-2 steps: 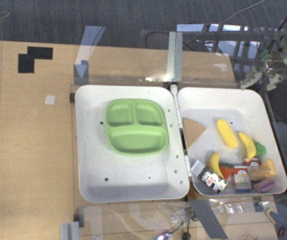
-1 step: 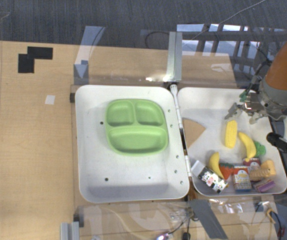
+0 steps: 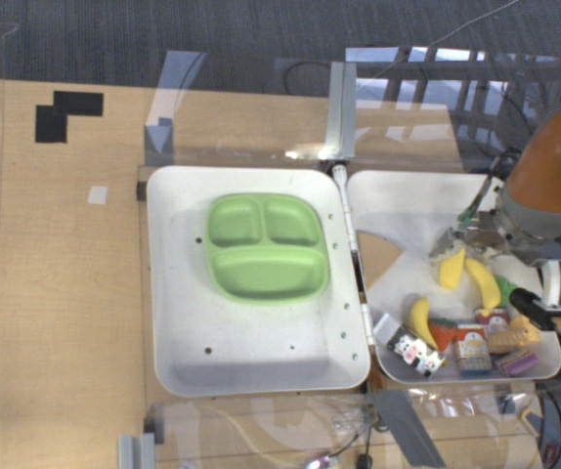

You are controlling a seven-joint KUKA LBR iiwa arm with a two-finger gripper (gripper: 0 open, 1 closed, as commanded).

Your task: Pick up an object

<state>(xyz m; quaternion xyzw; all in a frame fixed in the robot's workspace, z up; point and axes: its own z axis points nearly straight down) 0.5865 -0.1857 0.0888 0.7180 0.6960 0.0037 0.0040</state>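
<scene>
- The likely target is a yellow banana-shaped toy (image 3: 452,269) in the right bin (image 3: 398,198); it stands almost upright, near the bin's right side, directly under the gripper (image 3: 468,243).
- The gripper is low over this toy, and its dark tips seem to touch the toy's upper end — but whether they are spread, pressed together or pinching it, I cannot tell, because the parts are small and dark against the bin.
- A second yellow banana piece (image 3: 484,283) lies just beside the first one, leaning to the right, and a third one (image 3: 418,318) lies lower, toward the front of the bin.
- Along the front wall of the same bin there is a crowded heap: a die with black dots (image 3: 415,351), a red piece (image 3: 441,335), a small printed box (image 3: 472,350), a tan block (image 3: 511,336) and a purple piece (image 3: 517,364).
- The left bin (image 3: 178,291) holds a green divided plate (image 3: 265,246), well apart from the arm.
- The arm (image 3: 554,174), grey with its orange band, reaches in from the right edge.
- My judgement of progress: the approach looks done, the grasp is at most beginning. The toy rests on the bin floor, so closing firmly and lifting are not yet done.
- The neighbouring banana is close, so it could be pushed or caught together.
</scene>
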